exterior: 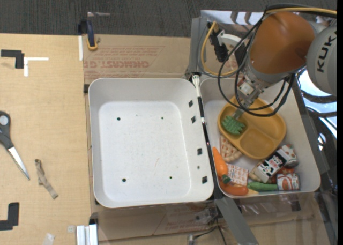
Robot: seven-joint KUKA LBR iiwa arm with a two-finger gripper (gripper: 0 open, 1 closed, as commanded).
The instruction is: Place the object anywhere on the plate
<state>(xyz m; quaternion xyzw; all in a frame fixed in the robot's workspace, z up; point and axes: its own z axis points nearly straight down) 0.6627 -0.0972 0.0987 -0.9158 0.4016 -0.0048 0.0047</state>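
Observation:
A yellow divided plate (262,134) lies in the right bin (308,147). A green ridged toy (233,125) rests in the plate's left compartment. My gripper (240,111) hangs straight over that compartment, its tip just above the green toy's upper right edge. The orange band of the arm (281,43) covers the wrist from above, so the fingertips are small and dark in this view. Whether anything is between them cannot be made out.
Below the plate lie a waffle piece (229,150), a carrot (220,163), a red pepper (235,189), a green bean (262,187), a small carton (270,168) and a can (288,182). The left bin (142,139) adjoins. Scissors (10,147) lie on the bench at left.

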